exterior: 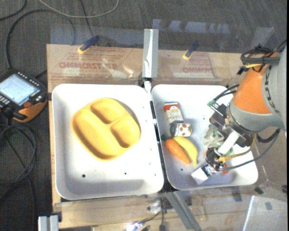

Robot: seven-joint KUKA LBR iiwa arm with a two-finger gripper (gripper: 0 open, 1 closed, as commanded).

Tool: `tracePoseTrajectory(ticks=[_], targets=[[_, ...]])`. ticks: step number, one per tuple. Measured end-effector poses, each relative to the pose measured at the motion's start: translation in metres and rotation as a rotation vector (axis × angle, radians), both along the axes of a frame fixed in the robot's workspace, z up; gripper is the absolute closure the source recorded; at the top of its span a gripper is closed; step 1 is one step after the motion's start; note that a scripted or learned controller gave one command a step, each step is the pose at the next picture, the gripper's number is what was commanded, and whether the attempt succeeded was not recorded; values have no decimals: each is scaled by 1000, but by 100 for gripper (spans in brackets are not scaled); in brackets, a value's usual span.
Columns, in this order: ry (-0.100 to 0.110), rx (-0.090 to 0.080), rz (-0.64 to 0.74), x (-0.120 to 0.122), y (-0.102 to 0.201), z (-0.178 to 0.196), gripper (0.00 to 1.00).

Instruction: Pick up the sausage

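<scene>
Sausage not discernible; arm (pixel 253 97) slanting down into the right bin (pixel 245 177), tool (pixel 213 165) low, its grip state unclear.

A robotics lab is showing here: a teach pendant (pixel 17 94) is lying on grey carpet left of the left white bin (pixel 62 177), its cables (pixel 14 30) trailing behind it. Clear panels (pixel 183 37) are standing behind the bin, clamped with blue-and-yellow clips (pixel 88 44).

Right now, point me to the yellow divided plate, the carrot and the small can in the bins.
yellow divided plate (pixel 106 127): camera view, on the ridge between its compartments.
carrot (pixel 176 150): camera view, middle of its orange body.
small can (pixel 173 112): camera view, on its red-and-white label.
</scene>
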State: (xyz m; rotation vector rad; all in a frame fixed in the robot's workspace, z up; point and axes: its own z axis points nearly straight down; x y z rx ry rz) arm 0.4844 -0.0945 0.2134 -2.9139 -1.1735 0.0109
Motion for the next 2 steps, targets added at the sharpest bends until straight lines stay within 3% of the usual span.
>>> tracePoseTrajectory(ticks=[1, 2], targets=[[2, 0, -221, -1, -2, -16, 100], [0, -5, -554, -1, 1, -16, 100]])
